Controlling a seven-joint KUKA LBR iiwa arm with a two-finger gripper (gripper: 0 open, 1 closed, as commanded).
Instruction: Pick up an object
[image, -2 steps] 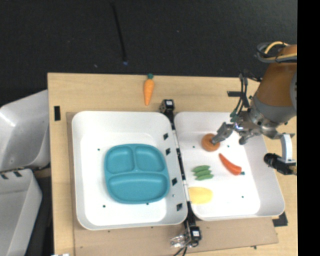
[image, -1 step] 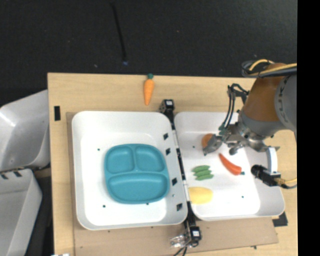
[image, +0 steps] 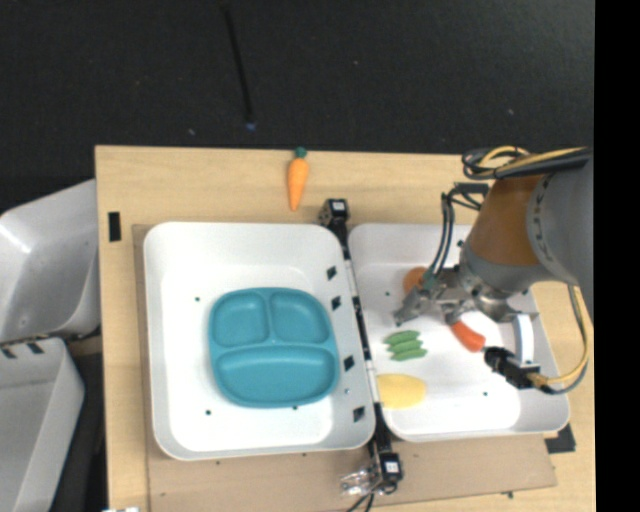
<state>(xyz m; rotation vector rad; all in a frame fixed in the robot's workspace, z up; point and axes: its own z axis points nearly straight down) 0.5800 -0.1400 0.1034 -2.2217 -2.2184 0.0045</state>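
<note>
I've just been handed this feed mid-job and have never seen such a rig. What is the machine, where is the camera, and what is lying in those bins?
One camera looks down at a slant on a wooden bench bearing two shallow white bins. The grey arm with the orange band is the robot, reaching in from the right. Its claw hangs low in the right bin, just above a green pea pod. That bin also holds a yellow piece, a red-orange piece and an orange one partly behind the claw. The left bin holds a blue divided plate. A toy carrot lies on the bench beyond the bins.
</note>
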